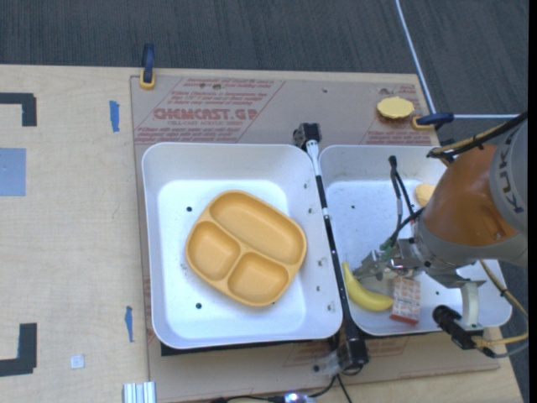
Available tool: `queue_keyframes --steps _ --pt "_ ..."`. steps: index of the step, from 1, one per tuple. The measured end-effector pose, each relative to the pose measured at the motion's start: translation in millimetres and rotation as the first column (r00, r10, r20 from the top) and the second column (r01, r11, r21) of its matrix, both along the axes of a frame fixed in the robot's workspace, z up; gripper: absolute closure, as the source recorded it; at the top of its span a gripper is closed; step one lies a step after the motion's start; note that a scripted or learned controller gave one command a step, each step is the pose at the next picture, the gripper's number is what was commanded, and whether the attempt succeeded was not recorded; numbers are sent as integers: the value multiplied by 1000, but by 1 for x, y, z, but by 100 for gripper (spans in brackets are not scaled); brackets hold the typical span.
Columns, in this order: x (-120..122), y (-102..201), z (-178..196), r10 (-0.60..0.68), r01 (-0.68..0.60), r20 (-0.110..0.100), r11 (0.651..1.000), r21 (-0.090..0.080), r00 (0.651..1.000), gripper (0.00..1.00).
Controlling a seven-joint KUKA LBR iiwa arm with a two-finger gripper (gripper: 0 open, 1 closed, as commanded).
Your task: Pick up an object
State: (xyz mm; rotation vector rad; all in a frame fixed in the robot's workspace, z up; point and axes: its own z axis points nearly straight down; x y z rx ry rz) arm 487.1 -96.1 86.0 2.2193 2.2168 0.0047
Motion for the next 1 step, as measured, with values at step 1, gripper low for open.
queue_keyframes --steps 1 --pt "-6 4 0 0 0 -1 1000 1 1000 0"
